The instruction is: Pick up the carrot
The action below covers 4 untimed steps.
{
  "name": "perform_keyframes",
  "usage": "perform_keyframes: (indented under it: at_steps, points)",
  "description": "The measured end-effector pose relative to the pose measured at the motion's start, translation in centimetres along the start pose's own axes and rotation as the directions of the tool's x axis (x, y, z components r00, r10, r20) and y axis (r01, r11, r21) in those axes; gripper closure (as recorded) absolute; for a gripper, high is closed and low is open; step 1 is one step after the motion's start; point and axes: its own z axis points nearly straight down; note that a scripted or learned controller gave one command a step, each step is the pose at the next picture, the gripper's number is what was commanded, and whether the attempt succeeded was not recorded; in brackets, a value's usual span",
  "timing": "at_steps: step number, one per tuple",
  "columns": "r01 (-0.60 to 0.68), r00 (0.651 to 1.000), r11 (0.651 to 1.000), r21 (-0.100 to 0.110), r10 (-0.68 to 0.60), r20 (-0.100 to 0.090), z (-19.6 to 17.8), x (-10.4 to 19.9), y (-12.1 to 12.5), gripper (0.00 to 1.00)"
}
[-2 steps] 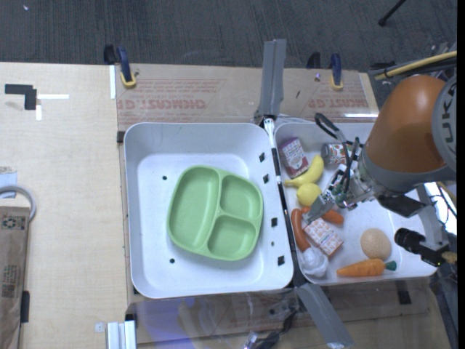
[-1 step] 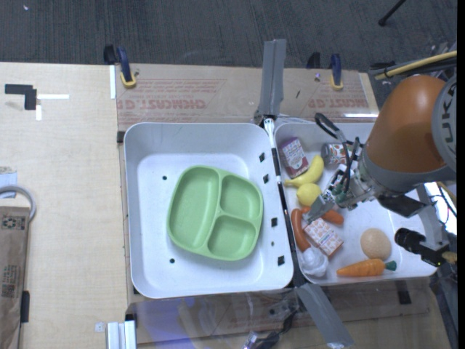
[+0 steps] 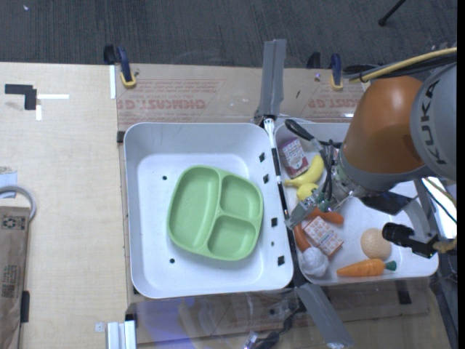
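Currently the claw (image 3: 325, 203) hangs low in the right bin (image 3: 421, 267); its closure cannot be told. At its 4 o'clock lies the carrot (image 3: 361, 268), apart, near the bin's front rim.

The arm's grey casing (image 3: 438, 126), up and right of the jaws, reads "KUKA". Red, mirrored lettering on the cardboard strip (image 3: 190, 93) beyond the bins is illegible.

Grey arm (image 3: 436, 115), broad orange band, KUKA lettering, yellow cable, seemingly dark gripper (image 3: 325, 197)
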Motion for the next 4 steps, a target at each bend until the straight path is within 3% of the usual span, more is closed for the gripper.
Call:
perform_keyframes:
  at_steps: [1,2,3,4]
  points:
    - [0.336,0.942,0.942,-0.004,-0.336,0.005,-10.2,-3.7,-5.0,0.0]
    - [0.51,0.86,0.86,-0.002,-0.51,0.001,-0.1,-0.7,-3.3,0.0]
    - [0.221,0.975,0.975,-0.003,-0.221,0.001,7.8,-7.1,-3.7,0.0]
    - [0.217,0.976,0.976,-0.001,-0.218,-0.002,7.2,-7.2,-3.7,1.0]
